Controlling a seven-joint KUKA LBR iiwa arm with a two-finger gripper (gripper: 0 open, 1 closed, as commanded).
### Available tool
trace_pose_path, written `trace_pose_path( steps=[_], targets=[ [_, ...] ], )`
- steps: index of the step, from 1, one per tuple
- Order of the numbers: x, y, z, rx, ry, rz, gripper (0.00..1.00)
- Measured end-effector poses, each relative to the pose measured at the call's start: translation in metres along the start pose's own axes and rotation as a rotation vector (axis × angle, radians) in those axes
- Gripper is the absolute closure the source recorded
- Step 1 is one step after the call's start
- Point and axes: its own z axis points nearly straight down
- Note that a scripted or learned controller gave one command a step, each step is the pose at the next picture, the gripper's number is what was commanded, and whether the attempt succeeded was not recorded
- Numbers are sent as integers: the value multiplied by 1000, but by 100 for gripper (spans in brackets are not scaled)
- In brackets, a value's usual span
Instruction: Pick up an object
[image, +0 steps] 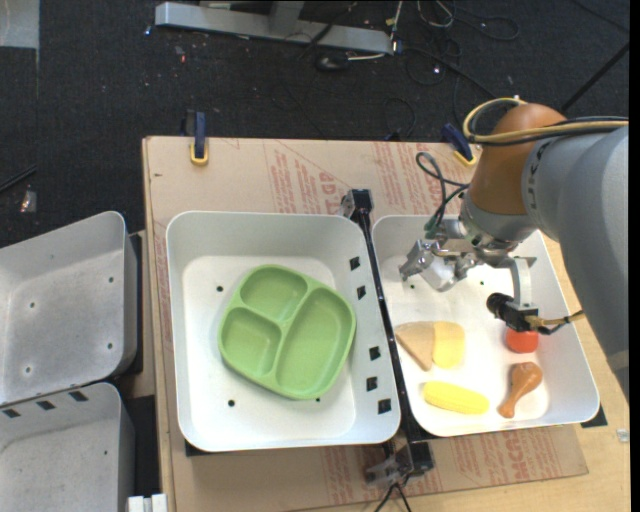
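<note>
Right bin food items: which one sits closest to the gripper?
The cheese wedge, pale yellow-tan, lies closest below the gripper. The yellow banana-like piece and drumstick sit further toward the bin's near edge.

The bench (270, 165), a brown board with red printing, carries two shallow white bins. The left bin (190, 400) sits at its middle; the right bin (570, 385) lies just beside it, their inner walls touching.

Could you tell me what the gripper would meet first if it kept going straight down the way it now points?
Probably the bare white floor of the right bin. The two-finger gripper hangs over the bin's upper part, apart from the pale yellow cheese wedge nearer the camera, though depth is hard to judge.
</note>
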Motion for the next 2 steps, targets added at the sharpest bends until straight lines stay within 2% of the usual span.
trace_pose_path(
  steps=[1, 2],
  targets=[
    [0, 1, -12, -3, -1, 0, 100],
    [1, -8, -69, -6, 0, 1, 100]
  ],
)
